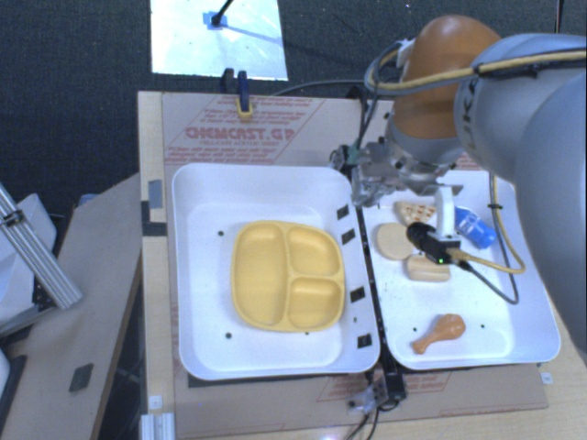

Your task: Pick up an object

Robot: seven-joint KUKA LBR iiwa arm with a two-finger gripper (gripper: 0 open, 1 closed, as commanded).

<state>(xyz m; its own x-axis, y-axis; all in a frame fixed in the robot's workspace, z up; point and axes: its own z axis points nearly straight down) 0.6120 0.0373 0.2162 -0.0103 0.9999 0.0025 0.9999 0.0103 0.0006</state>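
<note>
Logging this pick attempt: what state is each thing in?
Yellow plate: flat, right side up, in left bin.
Drumstick: on its side, alone, near part of right bin.
Waffle: flat, partly hidden by the arm.
Round tan disc: flat, beside the waffle.
Blue thing: lying down, right bin.
Pincer: over the right bin's far left corner.

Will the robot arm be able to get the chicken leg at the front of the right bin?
Probably yes. The chicken leg lies by itself on bare floor, with nothing on top of it or touching it. The arm hangs over that same bin, farther back.
</note>
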